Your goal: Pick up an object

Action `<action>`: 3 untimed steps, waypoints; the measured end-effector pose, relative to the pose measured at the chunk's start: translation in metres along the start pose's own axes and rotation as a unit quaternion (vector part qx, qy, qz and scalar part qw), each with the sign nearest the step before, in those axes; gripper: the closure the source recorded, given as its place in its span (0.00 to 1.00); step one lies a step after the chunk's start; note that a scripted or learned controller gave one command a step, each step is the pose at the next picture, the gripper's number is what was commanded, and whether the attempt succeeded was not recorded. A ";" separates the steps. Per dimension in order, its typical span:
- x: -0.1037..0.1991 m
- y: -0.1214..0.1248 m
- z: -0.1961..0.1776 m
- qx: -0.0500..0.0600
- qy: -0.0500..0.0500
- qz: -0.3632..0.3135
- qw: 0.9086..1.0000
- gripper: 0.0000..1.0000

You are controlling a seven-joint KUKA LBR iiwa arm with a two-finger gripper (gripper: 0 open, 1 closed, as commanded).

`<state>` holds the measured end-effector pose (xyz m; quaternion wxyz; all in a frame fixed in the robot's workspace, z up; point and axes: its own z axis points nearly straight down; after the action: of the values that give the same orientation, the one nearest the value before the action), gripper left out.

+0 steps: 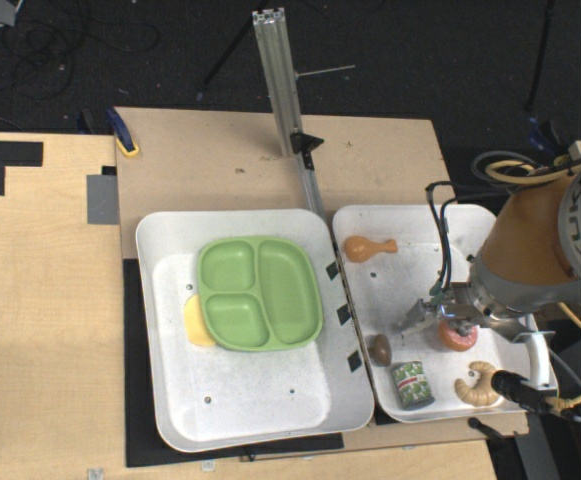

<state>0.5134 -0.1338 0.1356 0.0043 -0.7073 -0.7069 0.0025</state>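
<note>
Arm: the grey arm with its orange band comes in from the right and bends down over the right bin [490, 218].
Gripper: the gripper [448, 313] sits low in the right bin, at about its middle, just above and left of a pink-red round object [459, 337].
Gripper state: the end of the tool is a dark, cluttered shape from this angle, so I cannot tell whether it is spread or pressed together, and nothing can be seen pinched in it.
Pink-red round object: lies on the bin floor right beside the gripper, partly tucked under it; whether they touch is unclear.
Orange gourd-shaped toy [368, 248]: lies at the far left of the right bin, its narrow end pointing right, well apart from the gripper.
Brown oval object [380, 348]: rests near the left wall of the right bin, to the left of the gripper.
Green can [411, 384]: lies at the near side of the right bin, just near and right of the brown oval object.
Croissant-shaped toy [481, 383]: curled at the near right corner of the right bin.
Left bin [250, 408]: holds a green divided tray [260, 293] toward its far side.
Yellow piece [197, 323]: pokes out from under the tray's left edge.
Metal post [280, 78]: stands on the bench beyond the two bins.
</note>
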 end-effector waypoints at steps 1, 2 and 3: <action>-0.001 0.002 0.034 -0.007 -0.002 0.001 1.000 0.00; -0.003 0.002 0.025 -0.006 -0.003 0.003 1.000 1.00; -0.006 0.009 -0.035 -0.006 -0.002 -0.001 1.000 1.00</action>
<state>0.5226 -0.1403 0.1705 -0.0014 -0.7068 -0.7074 -0.0008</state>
